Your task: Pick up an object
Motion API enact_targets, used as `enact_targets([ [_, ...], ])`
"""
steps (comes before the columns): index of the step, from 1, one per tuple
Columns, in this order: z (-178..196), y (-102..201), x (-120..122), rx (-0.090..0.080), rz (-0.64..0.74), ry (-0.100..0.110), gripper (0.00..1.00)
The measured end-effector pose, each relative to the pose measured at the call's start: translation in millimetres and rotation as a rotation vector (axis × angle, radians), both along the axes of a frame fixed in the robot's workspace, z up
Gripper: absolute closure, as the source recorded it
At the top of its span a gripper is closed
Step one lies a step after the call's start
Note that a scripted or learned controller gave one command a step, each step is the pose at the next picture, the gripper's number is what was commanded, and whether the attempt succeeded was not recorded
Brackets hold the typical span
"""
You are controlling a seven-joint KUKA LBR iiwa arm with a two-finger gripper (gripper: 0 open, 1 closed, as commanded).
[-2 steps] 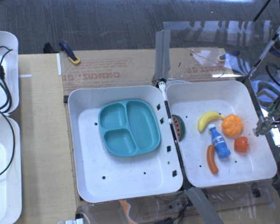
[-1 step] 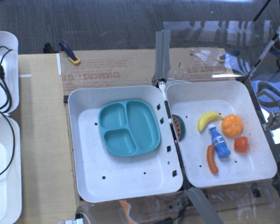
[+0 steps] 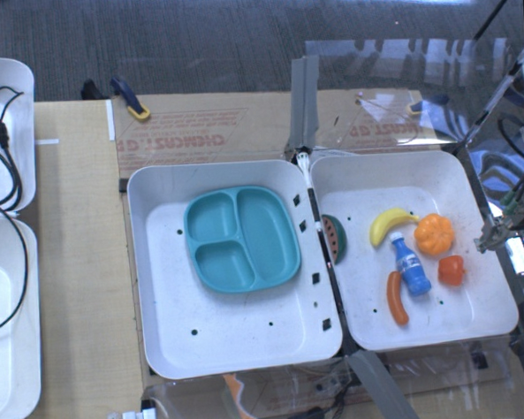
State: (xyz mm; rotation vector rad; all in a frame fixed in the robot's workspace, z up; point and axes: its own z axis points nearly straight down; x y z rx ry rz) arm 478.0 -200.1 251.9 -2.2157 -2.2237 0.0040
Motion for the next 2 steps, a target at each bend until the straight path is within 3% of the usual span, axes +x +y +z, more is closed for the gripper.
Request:
enact_targets([
  [1, 33.2, -22.3, 0.2, -0.002, -0.004, -0.002, 1.00],
  [2, 0.3, 4.2, 0.1, 0.000, 0.000, -0.001, 1.00],
])
